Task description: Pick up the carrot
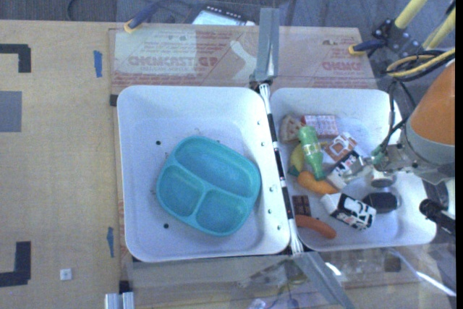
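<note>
The carrot (319, 184), short and orange, lies in the middle of the right bin (376, 101), just below a green bottle (309, 149). My gripper (367, 164) hangs low over the right half of that bin, to the right of the carrot and about a carrot's length away. It sits above a small white and red carton (340, 150). Nothing shows as held in it. The grey wrist and orange band (438, 111) rise behind it at the right edge.
A longer orange-red piece (316, 226) lies by the right bin's front wall, next to a black-and-white toy (353, 212) and a dark object (381, 200). A yellow banana (296, 158) and a pink box (320, 124) lie further back. The left bin (137, 127) holds a teal divided plate (208, 185).
</note>
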`<state>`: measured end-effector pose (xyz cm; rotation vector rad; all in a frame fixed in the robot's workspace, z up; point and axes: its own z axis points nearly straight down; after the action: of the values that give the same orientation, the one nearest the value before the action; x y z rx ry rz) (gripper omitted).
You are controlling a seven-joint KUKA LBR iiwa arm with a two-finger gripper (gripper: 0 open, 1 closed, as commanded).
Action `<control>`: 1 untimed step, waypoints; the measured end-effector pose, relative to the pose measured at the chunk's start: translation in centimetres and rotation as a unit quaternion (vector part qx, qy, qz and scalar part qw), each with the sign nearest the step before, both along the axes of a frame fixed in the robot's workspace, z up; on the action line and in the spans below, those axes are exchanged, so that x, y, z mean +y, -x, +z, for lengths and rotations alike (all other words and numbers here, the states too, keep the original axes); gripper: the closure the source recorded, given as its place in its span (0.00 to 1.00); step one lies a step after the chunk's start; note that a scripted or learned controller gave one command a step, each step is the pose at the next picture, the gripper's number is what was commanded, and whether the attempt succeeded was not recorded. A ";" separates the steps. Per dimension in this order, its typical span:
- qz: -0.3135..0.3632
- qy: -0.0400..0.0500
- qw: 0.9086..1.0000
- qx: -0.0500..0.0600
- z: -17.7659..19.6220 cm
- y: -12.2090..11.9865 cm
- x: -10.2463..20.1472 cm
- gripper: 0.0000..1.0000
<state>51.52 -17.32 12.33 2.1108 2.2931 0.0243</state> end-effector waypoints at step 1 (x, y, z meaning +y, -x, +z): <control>0.047 0.002 0.999 0.002 -2.6 -0.3 7.4 0.00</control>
<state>51.79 -9.92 9.74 2.0009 2.3908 0.0159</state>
